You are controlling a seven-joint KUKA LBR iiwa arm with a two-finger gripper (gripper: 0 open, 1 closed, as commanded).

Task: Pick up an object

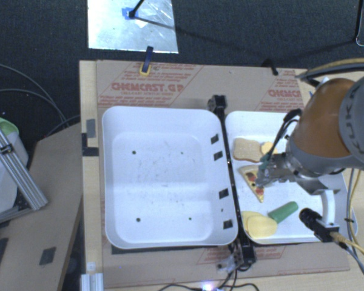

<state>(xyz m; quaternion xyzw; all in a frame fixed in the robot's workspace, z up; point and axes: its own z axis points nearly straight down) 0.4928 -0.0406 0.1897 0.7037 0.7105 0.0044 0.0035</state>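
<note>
Stage: jaws (262, 176) lowered over flat triangular pizza-slice toy (253, 183) | jaw state: cannot be told | lift: judged not yet done

Count: 2 white bins, side by side, left bin (164, 174) and right bin (255, 121). In the right bin, 4 items visible: 1 tan bread slice (246, 149), 1 pizza slice (253, 182), 1 green cylinder (283, 211), 1 yellow lump (259, 224) at the near edge. A small yellowish bit (266, 147) beside the bread, partly hidden by the arm, can't tell what. 1 arm (327, 126).
</note>
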